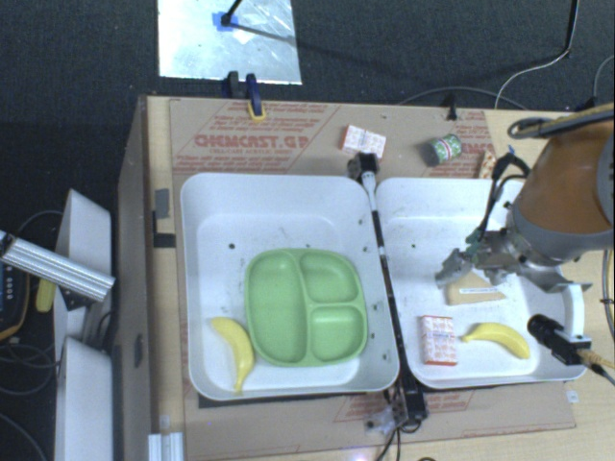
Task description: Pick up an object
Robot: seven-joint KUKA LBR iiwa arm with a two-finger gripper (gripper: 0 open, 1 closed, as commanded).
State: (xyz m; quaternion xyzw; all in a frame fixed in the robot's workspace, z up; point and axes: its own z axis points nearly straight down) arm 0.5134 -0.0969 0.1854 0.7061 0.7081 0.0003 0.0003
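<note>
In the right bin (428,205) lie a yellow banana (498,338), a small red-and-white box (438,340) and a flat beige block (478,295). My gripper (461,265) hangs low over this bin's middle, just above and to the left of the beige block. The arm with its orange band (569,195) comes in from the right. The gripper's grey body hides how it stands, and I see nothing held in it. The banana and the box lie near the bin's front wall, apart from the gripper.
The left bin (288,185) holds a green divided plate (306,305) with a second banana (235,349) beside its front left. Behind the bins, a small can (445,148) and a white packet (363,141) lie on the board. A black divider (381,257) runs between the bins.
</note>
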